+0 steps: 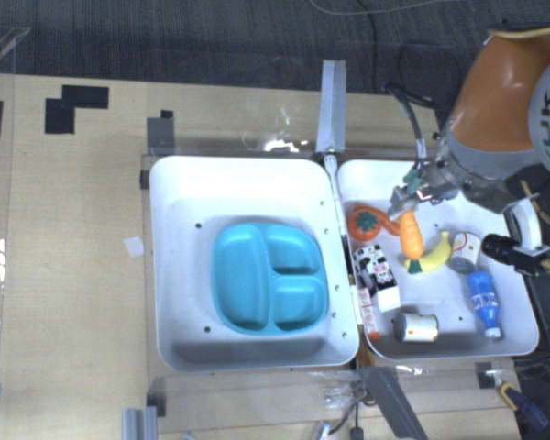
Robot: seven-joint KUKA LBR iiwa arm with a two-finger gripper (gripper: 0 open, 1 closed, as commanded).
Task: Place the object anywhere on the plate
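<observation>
So looking down on the bench, there are two white bins side by side. The left bin (179,246) has a blue plate (268,278) with divided compartments sitting roughly in the middle of it, one big section on the left and two smaller ones on the right. Nothing is on the plate.

The right bin (522,333) is where all the clutter is. The arm (504,99) comes in from the right, orange band up top, and the gripper (412,193) is down over the upper left part of that bin. Right under it there's a carrot (410,232), standing pretty much on end with its top up at the gripper. Honestly can't say whether the gripper has actually got it or is just touching it; it's too small and blurry there.

Around the carrot it's crowded: a banana (430,258) is touching it on the lower right, an orange round thing with a green bit (367,221) is just to its left, and a small black and white box (374,266) lies below that, close to the bin's left wall. Further down there's a white cylinder with a yellowish end (415,327) lying on its side. On the right side a blue bottle (484,302) lies with its white cap pointing to the bin's near edge, and a small white item (466,245) sits between the banana and the bottle.

The raised divider between the bins (345,255) stands between the carrot and the plate.
</observation>
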